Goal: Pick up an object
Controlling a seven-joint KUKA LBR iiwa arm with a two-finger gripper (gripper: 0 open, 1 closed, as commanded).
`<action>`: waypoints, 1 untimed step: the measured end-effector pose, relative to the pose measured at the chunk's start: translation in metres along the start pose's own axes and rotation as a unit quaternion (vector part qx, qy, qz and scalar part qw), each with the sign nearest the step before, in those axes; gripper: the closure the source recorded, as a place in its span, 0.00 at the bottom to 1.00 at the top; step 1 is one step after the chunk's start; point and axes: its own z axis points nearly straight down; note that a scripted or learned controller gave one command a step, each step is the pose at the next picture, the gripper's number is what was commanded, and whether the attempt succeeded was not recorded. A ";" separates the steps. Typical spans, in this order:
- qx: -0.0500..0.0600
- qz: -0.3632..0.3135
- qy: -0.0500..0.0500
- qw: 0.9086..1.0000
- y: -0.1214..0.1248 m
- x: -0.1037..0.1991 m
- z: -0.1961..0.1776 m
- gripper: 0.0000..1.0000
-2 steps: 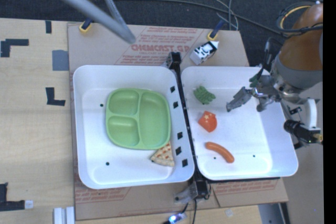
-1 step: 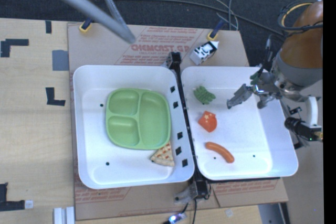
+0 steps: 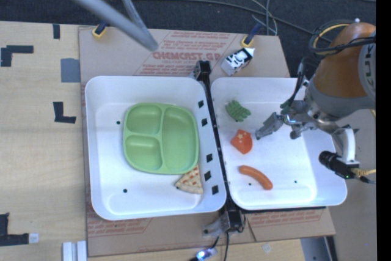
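Tomato slice (image 3: 242, 142) lies just left of the tool (image 3: 267, 129), grip state unclear, in the right bin (image 3: 317, 192) on the wooden counter (image 3: 36, 150).

Two shallow white plastic bins (image 3: 101, 131) sit side by side. Left of the two-finger gripper (image 3: 269, 127): one leafy green toy vegetable (image 3: 237, 110), one red toy tomato (image 3: 242, 142), one orange-red toy sausage (image 3: 255, 177). Farther left: one green three-compartment plate (image 3: 161, 138) and one pizza slice (image 3: 190, 181).
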 end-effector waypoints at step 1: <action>0.000 0.000 0.000 1.000 -0.002 0.000 0.043 0.00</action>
